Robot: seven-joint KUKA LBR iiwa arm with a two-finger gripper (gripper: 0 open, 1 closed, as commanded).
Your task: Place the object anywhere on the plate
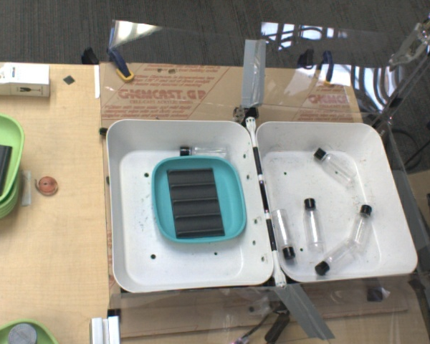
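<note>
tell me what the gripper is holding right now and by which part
Cannot be told. The vials lie loose in the right bin, one more lies behind the teal plate in the left bin.

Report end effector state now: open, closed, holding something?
End effector: cannot be told.
One black-capped clear plastic vial lies beside the teal square plate, not on it.

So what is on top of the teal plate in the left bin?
A dark ribbed rack lies on the teal plate, covering most of its middle. The plate surface beneath the rack is hidden. A clear vial lies just behind the plate, on the left bin floor, not on it.
</note>
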